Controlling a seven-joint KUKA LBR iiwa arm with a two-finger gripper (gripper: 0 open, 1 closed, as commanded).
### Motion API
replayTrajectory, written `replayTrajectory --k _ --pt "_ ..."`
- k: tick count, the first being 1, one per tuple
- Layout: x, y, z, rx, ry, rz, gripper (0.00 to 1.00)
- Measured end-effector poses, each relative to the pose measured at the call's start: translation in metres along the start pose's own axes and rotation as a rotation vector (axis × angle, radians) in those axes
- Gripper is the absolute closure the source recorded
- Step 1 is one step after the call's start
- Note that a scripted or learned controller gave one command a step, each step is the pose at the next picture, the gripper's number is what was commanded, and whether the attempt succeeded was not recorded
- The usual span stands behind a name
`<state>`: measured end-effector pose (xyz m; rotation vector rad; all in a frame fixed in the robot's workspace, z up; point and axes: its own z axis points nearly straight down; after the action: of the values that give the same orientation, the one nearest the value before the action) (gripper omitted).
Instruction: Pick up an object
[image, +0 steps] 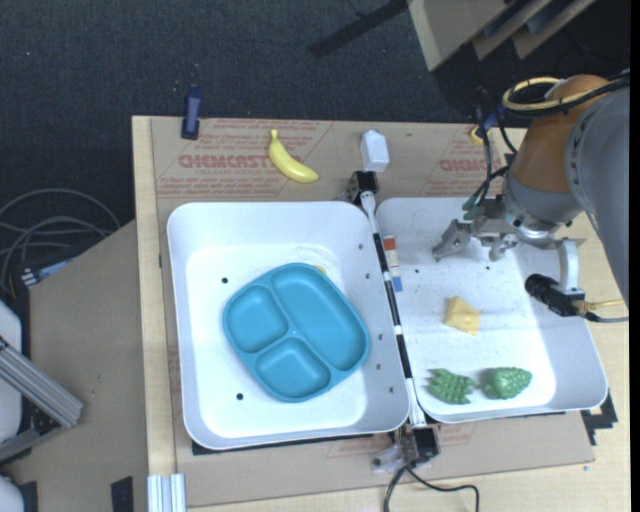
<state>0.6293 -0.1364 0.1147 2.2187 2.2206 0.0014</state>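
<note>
In the right bin (570, 345) lie a yellow chunk (462, 315) near the middle and two green toy items, one (450, 385) beside the other (507, 381), at the front. My gripper (467, 250) hangs over the bin's back part, behind the yellow chunk and apart from it. Its fingers stand spread, with nothing between them. The grey arm with its orange band (550, 150) comes in from the upper right.
A blue divided plate (293, 330) fills the middle of the left bin (195, 250). On the bench behind the bins lie a yellow banana (290, 160), a small white object (374, 150) and a blue item (191, 110). Cables run along the right bin's far side.
</note>
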Motion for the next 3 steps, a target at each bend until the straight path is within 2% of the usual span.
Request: replayTrajectory --k 1,2,3 --pt "0.020 -0.054 0.031 0.004 0.001 0.001 0.00" --pt "0.039 -0.090 0.030 0.005 0.002 0.001 0.00" --pt "0.025 -0.085 0.030 0.001 0.000 0.001 0.00"
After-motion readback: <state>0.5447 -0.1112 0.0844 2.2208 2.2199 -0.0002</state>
